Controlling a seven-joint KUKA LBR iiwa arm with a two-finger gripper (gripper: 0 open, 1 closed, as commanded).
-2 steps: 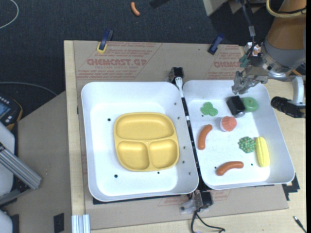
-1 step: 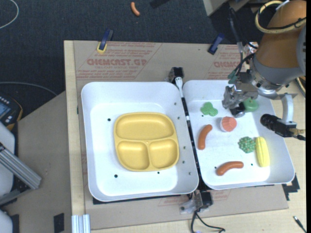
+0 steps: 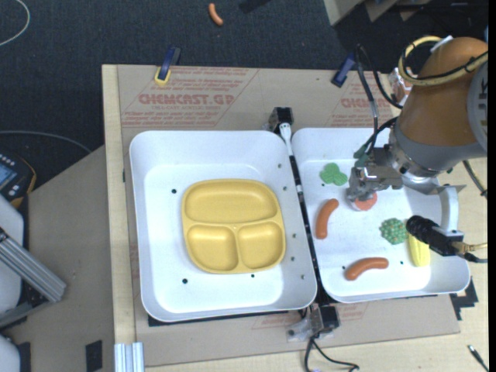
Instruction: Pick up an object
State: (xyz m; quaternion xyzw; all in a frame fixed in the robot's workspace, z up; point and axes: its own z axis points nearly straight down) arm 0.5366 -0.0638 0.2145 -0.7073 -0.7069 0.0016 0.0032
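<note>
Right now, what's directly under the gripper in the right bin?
Under the gripper, a small red-orange piece pokes out on the right bin floor. The gripper covers most of it, so its shape and whether the gripper touches it are hidden.

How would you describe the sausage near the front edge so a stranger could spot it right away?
Look in the right-hand white bin, the one the arm reaches into. Near its front edge lies an orange-red sausage, almost level and slightly curved. The other sausage sits further back by the divider and stands nearly upright in the view.
</note>
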